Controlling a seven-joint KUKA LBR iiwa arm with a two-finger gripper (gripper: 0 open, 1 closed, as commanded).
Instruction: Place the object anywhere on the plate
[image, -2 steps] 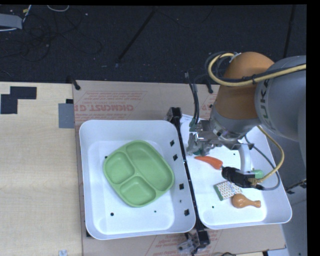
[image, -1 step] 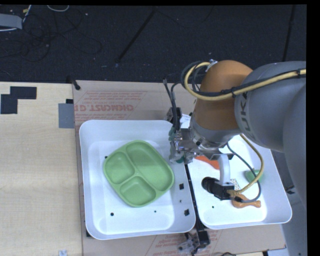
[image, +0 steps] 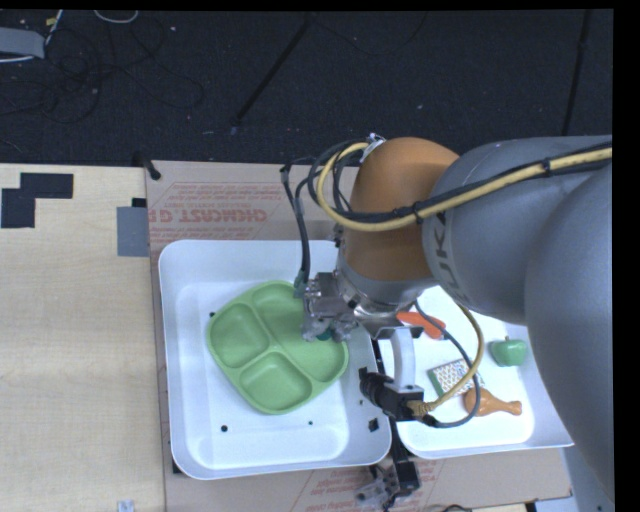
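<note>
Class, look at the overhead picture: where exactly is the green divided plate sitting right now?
The green plate lies in the left white bin, toward its right side, with the gripper at the plate's right edge.

Green pepper (image: 510, 351), grater (image: 450, 376) in right bin (image: 540, 425).

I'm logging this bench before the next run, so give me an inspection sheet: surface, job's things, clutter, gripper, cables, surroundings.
Surface: two shallow white bins, left bin and right bin, on cardboard over a pale wooden bench.
Job's things: green divided plate in the left bin; nothing seen lying on it.
Clutter: green round object, orange handled piece, checkered item, orange-red piece, all in the right bin.
Gripper: gripper over the plate's right edge; finger state hidden.
Cables: yellow and black cables loop around the wrist.
Surroundings: dark floor with cords behind.
</note>
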